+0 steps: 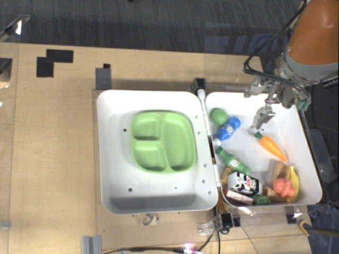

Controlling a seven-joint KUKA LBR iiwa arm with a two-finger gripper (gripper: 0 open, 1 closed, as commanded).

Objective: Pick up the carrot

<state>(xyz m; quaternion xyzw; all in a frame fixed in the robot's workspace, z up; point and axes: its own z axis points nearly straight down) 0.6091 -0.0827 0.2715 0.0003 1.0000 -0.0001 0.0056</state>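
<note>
The gripper [260, 121] is hanging over the right bin [302, 142], near its far side. Its two thin metal fingers are pointing down, but they are small and a bit blurry, so I cannot tell if they are apart or together. Nothing is sitting between them.

The carrot [272, 147] is lying just beside the fingertips, a little nearer and to the right. It is bright orange, smooth and shiny like a plastic toy, fat at one end and pointy at the other, with a tiny green top facing the gripper. It is lying slanted on the white floor of the bin.

To the left, a round green ball [217, 115] is touching a blue bottle [228, 128]. A green bottle [233, 163] is lying nearer. In the near corner, a pink toy [284, 187] and a yellow banana [294, 180] are crowding together.

The left bin [114, 142] is holding a smooth green tray [161, 141] with three dips in it.
</note>
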